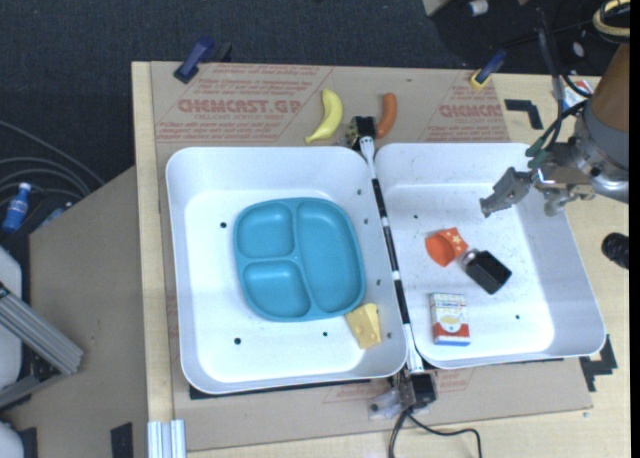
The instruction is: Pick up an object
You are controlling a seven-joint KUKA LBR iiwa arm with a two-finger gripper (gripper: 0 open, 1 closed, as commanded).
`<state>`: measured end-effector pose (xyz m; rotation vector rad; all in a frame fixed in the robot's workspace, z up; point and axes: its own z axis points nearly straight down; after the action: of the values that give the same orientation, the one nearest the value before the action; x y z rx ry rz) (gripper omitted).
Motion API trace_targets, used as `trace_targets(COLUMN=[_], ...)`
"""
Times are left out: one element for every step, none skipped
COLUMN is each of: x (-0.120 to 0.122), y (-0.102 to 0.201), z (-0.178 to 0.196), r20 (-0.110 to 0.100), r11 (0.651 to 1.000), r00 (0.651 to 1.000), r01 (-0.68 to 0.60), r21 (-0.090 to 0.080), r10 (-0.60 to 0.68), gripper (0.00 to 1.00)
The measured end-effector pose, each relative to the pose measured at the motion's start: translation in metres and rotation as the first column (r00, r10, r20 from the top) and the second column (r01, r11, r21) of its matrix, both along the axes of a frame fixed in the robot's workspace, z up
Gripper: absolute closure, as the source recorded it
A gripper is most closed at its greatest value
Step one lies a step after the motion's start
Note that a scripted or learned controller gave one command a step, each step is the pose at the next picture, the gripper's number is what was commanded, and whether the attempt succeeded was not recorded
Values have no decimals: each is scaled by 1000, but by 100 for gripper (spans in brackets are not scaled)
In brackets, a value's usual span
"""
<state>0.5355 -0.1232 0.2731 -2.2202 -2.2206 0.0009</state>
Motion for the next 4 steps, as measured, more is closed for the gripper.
trace_targets(x=[-15,69,72,72], y=[3,22,20,20], z=[-156,-179,-164,-165], r20=[2,22,35,34], r11=[1000,1000,1000,1000], r00=[1000,1000,999,999], r01=[1,0,2,1], r21=[0,-8,-15,-15], r10=[-1,0,-1,-1], gripper=[0,0,100,0])
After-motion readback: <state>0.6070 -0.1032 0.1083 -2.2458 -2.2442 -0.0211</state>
